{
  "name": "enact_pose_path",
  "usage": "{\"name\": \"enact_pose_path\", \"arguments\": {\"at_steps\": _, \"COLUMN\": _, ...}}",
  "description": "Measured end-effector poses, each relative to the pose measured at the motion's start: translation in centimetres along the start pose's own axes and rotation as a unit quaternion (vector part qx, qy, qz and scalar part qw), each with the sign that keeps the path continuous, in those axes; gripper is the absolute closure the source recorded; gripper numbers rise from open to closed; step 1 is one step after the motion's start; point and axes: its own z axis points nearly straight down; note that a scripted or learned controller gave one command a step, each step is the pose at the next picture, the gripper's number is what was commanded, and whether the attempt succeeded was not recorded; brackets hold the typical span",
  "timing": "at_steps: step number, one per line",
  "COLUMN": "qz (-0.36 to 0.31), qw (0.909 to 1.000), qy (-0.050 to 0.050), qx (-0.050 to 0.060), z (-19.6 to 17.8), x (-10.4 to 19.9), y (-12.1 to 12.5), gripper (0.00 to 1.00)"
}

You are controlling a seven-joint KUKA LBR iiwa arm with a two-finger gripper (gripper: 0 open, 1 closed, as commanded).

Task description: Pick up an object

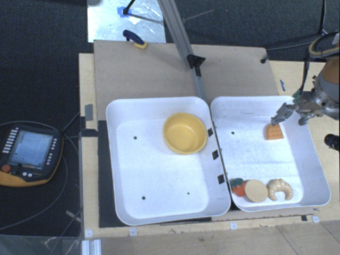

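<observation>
Gripper point(280, 117) hangs spread just above an orange cracker point(274, 133) in the right bin point(313, 158); no writing is legible.

Worktop point(234, 73) is light wood, with brown board on top. Dark carpet floor point(42, 52) around, at 9 and 12 o'clock. Bright shiny patch point(122, 9) at 11 o'clock. Grey metal pole point(178, 28) leaning from 12 o'clock. Control pendant point(29, 153) with lit screen on floor at 9 o'clock. Black cables point(297, 41) at 1 o'clock.
</observation>
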Motion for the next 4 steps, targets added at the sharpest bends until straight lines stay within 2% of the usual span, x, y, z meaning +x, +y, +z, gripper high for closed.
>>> {"name": "enact_pose_path", "arguments": {"at_steps": 1, "qz": 0.0, "qw": 1.0, "qy": 0.0, "qx": 0.002, "z": 5.1, "x": 0.7, "y": 0.7, "gripper": 0.0}}
{"name": "enact_pose_path", "arguments": {"at_steps": 2, "qz": 0.0, "qw": 1.0, "qy": -0.001, "qx": -0.001, "z": 9.9, "x": 0.7, "y": 0.8, "gripper": 0.0}}
{"name": "enact_pose_path", "arguments": {"at_steps": 3, "qz": 0.0, "qw": 1.0, "qy": -0.001, "qx": -0.003, "z": 8.6, "x": 0.7, "y": 0.9, "gripper": 1.0}}
{"name": "enact_pose_path", "arguments": {"at_steps": 4, "qz": 0.0, "qw": 1.0, "qy": -0.001, "qx": -0.002, "z": 2.3, "x": 0.5, "y": 0.8, "gripper": 1.0}}
